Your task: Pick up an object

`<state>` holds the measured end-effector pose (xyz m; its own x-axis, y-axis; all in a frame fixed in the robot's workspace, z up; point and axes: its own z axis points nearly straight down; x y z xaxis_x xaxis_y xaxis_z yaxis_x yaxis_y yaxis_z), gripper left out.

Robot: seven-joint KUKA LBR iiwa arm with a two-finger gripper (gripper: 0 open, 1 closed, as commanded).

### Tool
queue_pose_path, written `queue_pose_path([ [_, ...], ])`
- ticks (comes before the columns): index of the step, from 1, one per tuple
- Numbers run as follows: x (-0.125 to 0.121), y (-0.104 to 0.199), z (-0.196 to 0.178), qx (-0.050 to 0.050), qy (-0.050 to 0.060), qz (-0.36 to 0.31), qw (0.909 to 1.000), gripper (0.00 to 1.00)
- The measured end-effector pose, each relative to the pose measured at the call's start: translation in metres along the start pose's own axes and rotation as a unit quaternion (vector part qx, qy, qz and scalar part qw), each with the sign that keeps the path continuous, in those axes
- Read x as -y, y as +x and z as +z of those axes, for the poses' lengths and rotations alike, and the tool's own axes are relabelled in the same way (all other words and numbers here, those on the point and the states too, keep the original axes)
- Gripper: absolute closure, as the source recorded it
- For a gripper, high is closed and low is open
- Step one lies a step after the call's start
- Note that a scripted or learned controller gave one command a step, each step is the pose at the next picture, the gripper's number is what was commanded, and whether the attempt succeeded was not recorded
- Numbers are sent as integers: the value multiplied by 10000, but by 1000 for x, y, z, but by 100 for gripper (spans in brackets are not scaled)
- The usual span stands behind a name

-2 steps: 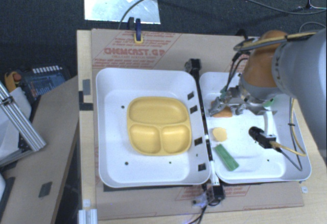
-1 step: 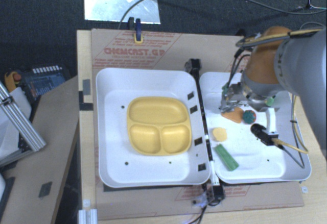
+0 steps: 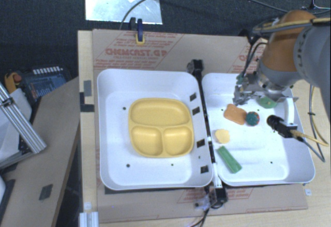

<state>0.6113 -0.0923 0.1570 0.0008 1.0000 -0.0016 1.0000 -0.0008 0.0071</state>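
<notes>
camera view: one slanted look down on both bins, arm in from the right
gripper [image 3: 242, 97]: low over the upper part of the right bin [image 3: 289, 166], just above the orange piece; finger state can't be told from this angle
likely target: orange piece [image 3: 235, 114], nearest the tool, lying flat on the bin floor left of the teal ball
orange piece handling: looks like small toy food, so probably light and stiff; rounded top may be slick; best guess is to pinch across its short width, from straight above
teal ball [image 3: 252, 118]: just beside the orange piece on its right, maybe touching; round, likely to roll off if nudged, poor first pick
green round piece [image 3: 267, 101]: partly hidden under the wrist, shape unclear
yellow disc [image 3: 222, 136]: lower left of the orange piece, apart from it, low profile, hard to get fingers under
green stick [image 3: 228, 159]: long, lying at a diagonal near the bin's front left, clear room on both sides, easy alternative if gripped across its narrow side
black part [image 3: 278, 125]: dark stubby fitting with a cable at the right of the bin, near the ball; can't tell whether it is loose
in the way: ball crowds one side of the orange piece; a finger coming down there would likely knock it
left bin [image 3: 111, 133]: holds a yellow divided tray [image 3: 160, 126], well apart from the tool, too wide for a pinch except at the rim
divider: black clips [image 3: 196, 111] along the seam between the bins, clear of the objects
</notes>
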Motion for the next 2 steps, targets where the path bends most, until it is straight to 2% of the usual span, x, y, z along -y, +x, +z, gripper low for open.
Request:
queue_pose_path([
  [2, -4, 9, -100, -2, -2, -26, 10000, 100],
])
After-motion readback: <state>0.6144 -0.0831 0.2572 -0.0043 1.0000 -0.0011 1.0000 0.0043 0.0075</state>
